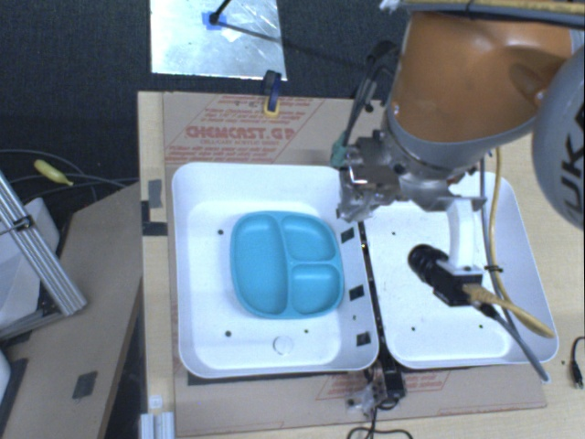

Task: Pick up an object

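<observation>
The claw (352, 210) hangs low over the rim between the bins, just right of the blue plate (285, 264) — grip state cannot be told — seemingly placed to reach it.

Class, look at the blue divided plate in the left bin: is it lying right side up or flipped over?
Right side up. The blue divided plate lies flat in the left bin, its three hollow compartments and raised dividers facing the camera.

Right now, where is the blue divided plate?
The blue divided plate lies flat in the left bin of the camera view, toward that bin's right side, close to the divider between the two bins.
</observation>
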